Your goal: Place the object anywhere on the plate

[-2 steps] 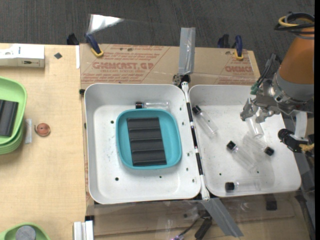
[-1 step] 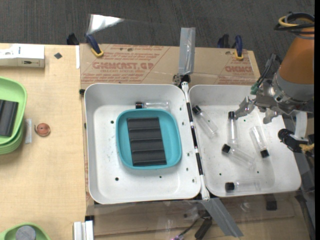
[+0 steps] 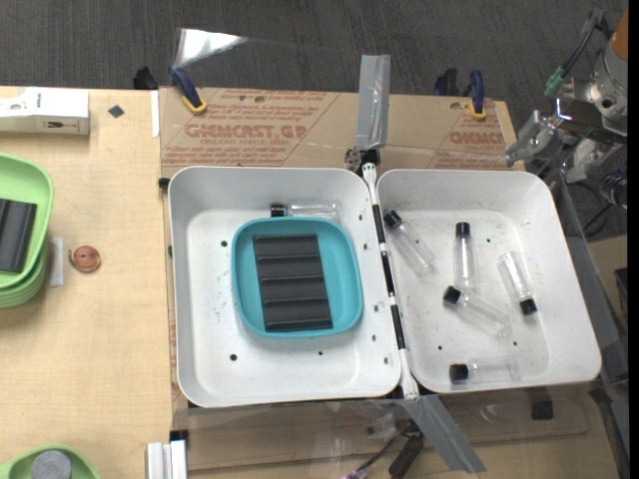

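Grey arm (image 3: 609, 78) drawn back at upper right, end effector (image 3: 534, 138) beyond the right bin (image 3: 569, 267), grip state unclear

Teal plate (image 3: 346, 267) with black ribbed insert (image 3: 292, 281); white bins (image 3: 190, 297); clear, black-capped vials (image 3: 463, 250).

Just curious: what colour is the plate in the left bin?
Teal plate, with a black ribbed insert, seen in the camera view.

Single fixed camera, mounted above the counter (image 3: 100, 367) – looking down at a slant from moderate height. Left bin (image 3: 200, 367) and right bin (image 3: 569, 347) sit centred in frame; the arm (image 3: 599, 78) enters at 2 o'clock.
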Controlling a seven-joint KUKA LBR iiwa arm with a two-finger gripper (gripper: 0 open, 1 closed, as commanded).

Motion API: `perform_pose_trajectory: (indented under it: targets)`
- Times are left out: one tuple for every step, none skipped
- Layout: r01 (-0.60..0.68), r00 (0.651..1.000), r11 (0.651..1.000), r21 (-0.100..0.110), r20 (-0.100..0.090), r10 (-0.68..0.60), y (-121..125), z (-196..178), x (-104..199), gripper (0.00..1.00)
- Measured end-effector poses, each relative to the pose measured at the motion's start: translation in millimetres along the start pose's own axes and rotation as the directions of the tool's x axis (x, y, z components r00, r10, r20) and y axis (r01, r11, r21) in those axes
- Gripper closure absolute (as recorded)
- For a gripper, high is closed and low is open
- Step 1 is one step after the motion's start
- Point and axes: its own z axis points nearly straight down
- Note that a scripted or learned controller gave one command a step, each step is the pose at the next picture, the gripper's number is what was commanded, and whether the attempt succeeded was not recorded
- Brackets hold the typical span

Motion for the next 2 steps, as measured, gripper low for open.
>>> perform_pose_trajectory:
  targets:
    - [0.193,0.981,0.981,-0.001,0.0,-0.193,55.1,-89.4,-41.9,0.0]
    - [0.193,0.981,0.981,-0.001,0.0,-0.193,55.2,-89.1,-41.4,0.0]
